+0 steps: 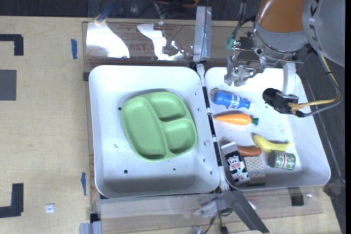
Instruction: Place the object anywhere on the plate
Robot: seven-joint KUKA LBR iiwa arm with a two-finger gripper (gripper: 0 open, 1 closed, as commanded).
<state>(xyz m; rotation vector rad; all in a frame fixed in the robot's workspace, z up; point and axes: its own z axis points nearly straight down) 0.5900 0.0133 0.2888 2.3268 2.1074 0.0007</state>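
Right bin (pixel 312 145): bottle (pixel 231 100), carrot (pixel 235 118), banana (pixel 269 143).

Green plate (pixel 159 126) matt plastic; white bins (pixel 104 118) smooth, glossy; bench (pixel 44 118) pale wood; tool (pixel 239 75) bare metal.

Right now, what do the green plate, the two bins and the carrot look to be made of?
Green plate: probably moulded plastic, matte, going by its uniform colour and soft rounded dividers.
White bins and: likely thin formed plastic, slightly glossy, with rounded corners and faint glare.
Carrot: seemingly a plastic toy, given its smooth, even orange surface and green tip; rubber is possible.
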